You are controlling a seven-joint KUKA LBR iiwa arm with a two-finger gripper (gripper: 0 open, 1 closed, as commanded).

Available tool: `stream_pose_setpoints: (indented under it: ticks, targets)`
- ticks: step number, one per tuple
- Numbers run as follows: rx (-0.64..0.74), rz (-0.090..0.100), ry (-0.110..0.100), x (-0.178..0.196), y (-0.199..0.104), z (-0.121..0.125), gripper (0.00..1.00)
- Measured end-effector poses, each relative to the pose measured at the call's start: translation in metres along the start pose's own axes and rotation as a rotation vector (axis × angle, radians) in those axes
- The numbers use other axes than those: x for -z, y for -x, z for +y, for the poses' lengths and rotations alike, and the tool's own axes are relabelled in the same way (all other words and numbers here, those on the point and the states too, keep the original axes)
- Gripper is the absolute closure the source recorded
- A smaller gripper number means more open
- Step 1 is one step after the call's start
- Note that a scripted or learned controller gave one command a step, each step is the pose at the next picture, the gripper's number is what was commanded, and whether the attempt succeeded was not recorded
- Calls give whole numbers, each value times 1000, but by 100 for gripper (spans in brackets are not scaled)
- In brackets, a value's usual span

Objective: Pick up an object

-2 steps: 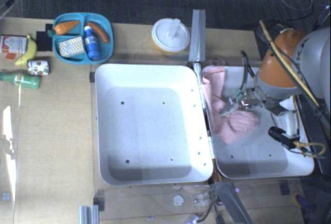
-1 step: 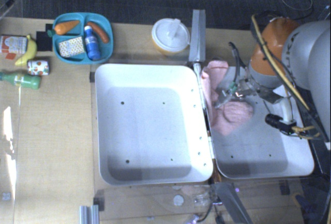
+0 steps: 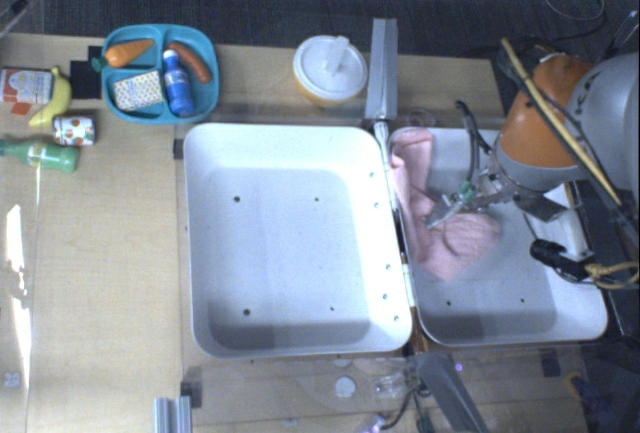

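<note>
Pink cloth (image 3: 440,221) lies crumpled in right bin (image 3: 520,306), against its left wall. Gripper (image 3: 452,206) is low over the cloth, fingertips at the fabric; cannot tell opening or hold. Judgement: grasp attempted, lift not yet evident. Left bin (image 3: 290,241) adjacent. No legible writing; labels on the bench items (image 3: 25,86) are too small.

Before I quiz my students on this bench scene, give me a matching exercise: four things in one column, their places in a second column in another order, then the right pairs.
Things:
1. pink cloth
2. blue divided tray
3. white lidded cup
4. banana

Places:
A. on the bench behind the left bin's far right corner
B. in the right bin, under the gripper
C. near the bench's far left edge
D. on the bench behind the left bin's far left corner

Pairs: 1-B, 2-D, 3-A, 4-C
</note>
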State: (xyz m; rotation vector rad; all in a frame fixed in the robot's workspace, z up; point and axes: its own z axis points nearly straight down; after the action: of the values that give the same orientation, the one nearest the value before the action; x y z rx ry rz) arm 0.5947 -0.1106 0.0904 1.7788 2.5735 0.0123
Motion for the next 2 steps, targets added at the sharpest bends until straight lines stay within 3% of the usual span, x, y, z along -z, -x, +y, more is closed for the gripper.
stream_pose_setpoints:
  ticks: [1, 2]
  targets:
    - [14, 0, 0, -1, 11, 40, 0]
    - [13, -1, 0, 0, -11, 24, 0]
